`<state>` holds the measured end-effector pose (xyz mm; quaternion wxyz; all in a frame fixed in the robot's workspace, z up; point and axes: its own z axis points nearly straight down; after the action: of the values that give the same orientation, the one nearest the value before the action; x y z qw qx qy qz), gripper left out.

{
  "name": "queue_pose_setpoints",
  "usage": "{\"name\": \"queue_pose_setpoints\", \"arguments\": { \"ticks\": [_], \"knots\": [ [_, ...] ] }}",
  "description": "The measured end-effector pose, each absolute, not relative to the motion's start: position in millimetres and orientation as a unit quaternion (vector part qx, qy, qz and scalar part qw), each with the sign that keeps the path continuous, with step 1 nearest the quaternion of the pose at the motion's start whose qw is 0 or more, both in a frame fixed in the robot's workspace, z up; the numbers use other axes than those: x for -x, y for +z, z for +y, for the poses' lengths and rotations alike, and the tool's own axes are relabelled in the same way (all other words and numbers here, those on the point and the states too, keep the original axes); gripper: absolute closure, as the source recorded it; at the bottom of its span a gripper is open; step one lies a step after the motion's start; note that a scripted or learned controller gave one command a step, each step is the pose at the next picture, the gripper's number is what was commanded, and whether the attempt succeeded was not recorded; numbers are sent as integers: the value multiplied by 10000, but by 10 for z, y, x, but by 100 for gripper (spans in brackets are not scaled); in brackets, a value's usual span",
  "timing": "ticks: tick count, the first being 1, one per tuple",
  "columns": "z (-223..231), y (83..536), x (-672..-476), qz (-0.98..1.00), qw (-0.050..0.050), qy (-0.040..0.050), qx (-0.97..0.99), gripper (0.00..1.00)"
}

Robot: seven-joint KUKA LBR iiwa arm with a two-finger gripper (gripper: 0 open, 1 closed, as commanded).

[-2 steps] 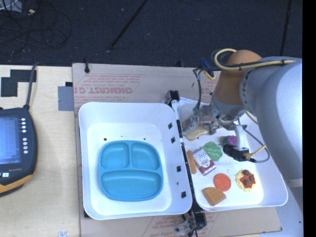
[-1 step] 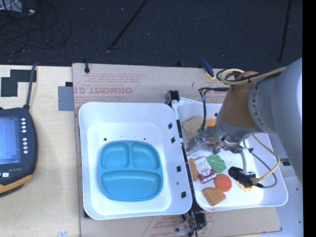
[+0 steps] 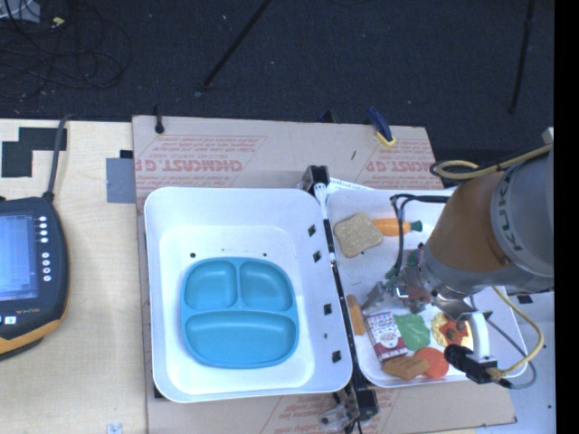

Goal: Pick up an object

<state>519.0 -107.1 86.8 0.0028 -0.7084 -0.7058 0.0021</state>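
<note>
- We see two white bins side by side on the bench (image 3: pixel 72 152); the left bin (image 3: pixel 167 242) holds a blue plate (image 3: pixel 240 312) with three compartments.
- The right bin (image 3: pixel 348 202) holds a heap of small things, and the arm (image 3: pixel 493 229) comes in from the right and bends down over it.
- The gripper (image 3: pixel 404 289) is low inside the right bin, near its middle, just above the heap.
- We cannot tell its state, because the wrist covers much of it and the parts are too small and dark.
- We see nothing that is clearly held by it.
- A toast slice (image 3: pixel 357 233) lies in the far part of the right bin, near the wall between the bins.
- An orange carrot (image 3: pixel 395 227) lies just beside the toast, on its right.
- A red packet (image 3: pixel 384 333) lies in the near part of the bin, just under the gripper in the picture.
- A green piece (image 3: pixel 412 331) touches the right side of the packet.
- A red-orange round thing (image 3: pixel 432 362) and a brown piece (image 3: pixel 404 367) lie near the front wall.
- A yellow and red thing (image 3: pixel 450 331) lies under the arm, partly covered.
- A tablet (image 3: pixel 23 265) with an orange edge lies on the bench, well apart, on the left.
</note>
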Motion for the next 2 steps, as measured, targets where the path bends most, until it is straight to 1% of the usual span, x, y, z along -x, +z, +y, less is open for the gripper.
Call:
{"name": "queue_pose_setpoints", "arguments": {
  "ticks": [1,2],
  "knots": [
    [-1630,1265,-5666,-7065,-24,1,7077,0],
    [-1681,857,-5135,-7065,25,9,7077,0]
  ]
}}
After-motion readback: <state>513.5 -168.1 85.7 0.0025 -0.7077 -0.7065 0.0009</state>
